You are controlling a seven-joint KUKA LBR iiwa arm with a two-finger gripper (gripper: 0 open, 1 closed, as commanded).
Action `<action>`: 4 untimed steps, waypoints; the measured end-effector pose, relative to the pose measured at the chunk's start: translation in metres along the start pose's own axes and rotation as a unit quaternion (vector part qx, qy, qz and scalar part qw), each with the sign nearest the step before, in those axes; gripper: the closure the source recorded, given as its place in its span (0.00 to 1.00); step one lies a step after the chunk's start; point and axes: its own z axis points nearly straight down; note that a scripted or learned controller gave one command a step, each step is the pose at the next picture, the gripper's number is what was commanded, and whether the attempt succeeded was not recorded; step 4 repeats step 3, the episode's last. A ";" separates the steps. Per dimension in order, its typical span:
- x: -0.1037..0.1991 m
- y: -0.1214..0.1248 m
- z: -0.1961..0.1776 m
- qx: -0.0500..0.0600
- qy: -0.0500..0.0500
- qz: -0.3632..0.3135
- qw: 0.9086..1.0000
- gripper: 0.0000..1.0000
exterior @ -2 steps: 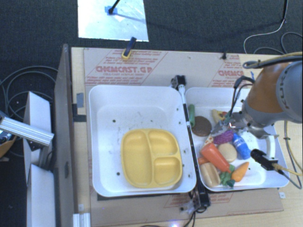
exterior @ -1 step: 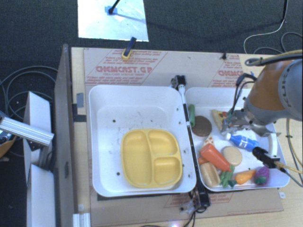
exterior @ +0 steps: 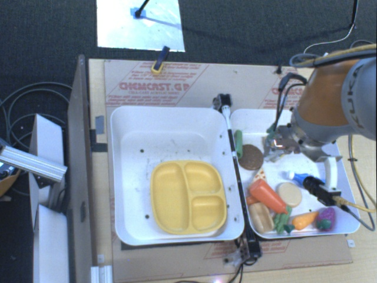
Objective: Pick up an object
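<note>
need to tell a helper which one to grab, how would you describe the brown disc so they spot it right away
Find the right bin, the one crowded with toy food. The brown disc lies flat near its upper-left corner, by the divider, just right of a green stick. It is the only round, dark brown piece; the other disc nearby is pale cream.

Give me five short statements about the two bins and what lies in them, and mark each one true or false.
1. The yellow divided plate lies in the left bin. True.
2. The plate has two compartments. False: it has three.
3. The orange carrot lies in the right bin. True.
4. The brown disc sits on the yellow plate. False: it lies in the right bin, near the divider.
5. The purple toy lies in the left bin. False: it lies in the right bin, in its near corner.
</note>
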 end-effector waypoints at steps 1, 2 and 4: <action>-0.027 -0.024 0.084 0.008 -0.001 0.007 1.000 1.00; -0.026 -0.022 0.080 0.004 -0.001 0.005 1.000 0.00; -0.039 0.030 0.106 0.002 -0.002 0.003 1.000 0.00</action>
